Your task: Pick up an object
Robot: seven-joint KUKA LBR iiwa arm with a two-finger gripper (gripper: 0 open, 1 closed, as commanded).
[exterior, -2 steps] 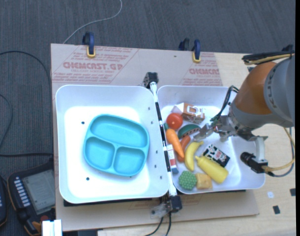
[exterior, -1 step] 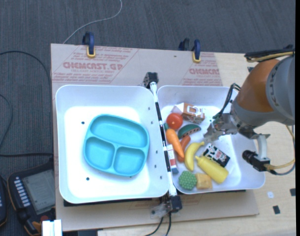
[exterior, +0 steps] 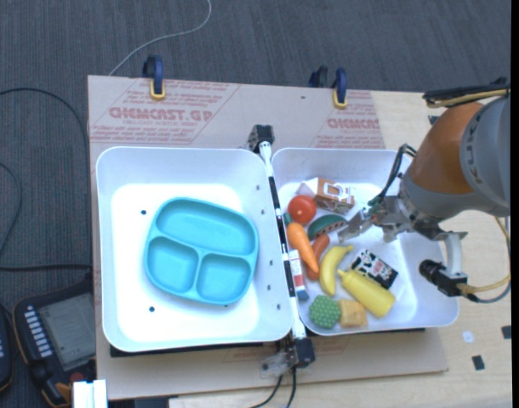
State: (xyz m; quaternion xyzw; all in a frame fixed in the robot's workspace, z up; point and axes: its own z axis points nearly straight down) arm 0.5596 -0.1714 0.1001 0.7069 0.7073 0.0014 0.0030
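The right bin [exterior: 430, 308] holds several toy foods. Among them are a red tomato [exterior: 301, 208], an orange carrot [exterior: 303, 250], a banana [exterior: 330, 268], a yellow bottle [exterior: 367, 290] and a small brown and white box [exterior: 334, 195]. A black and white carton [exterior: 378, 268], a green broccoli [exterior: 324, 311] and a dark green slice [exterior: 327, 225] lie there too. My gripper [exterior: 360, 224] hangs low over the middle of this bin, just right of the green slice and above the banana. Nothing shows in its grasp.
The left bin [exterior: 123, 313] carries a blue three-compartment plate [exterior: 200, 251]. A ridge with a black and white strip [exterior: 277, 219] divides the two bins. Blue clamps [exterior: 155, 70] pin the board at the back. The arm's orange band [exterior: 442, 155] overhangs the right bin's far right.
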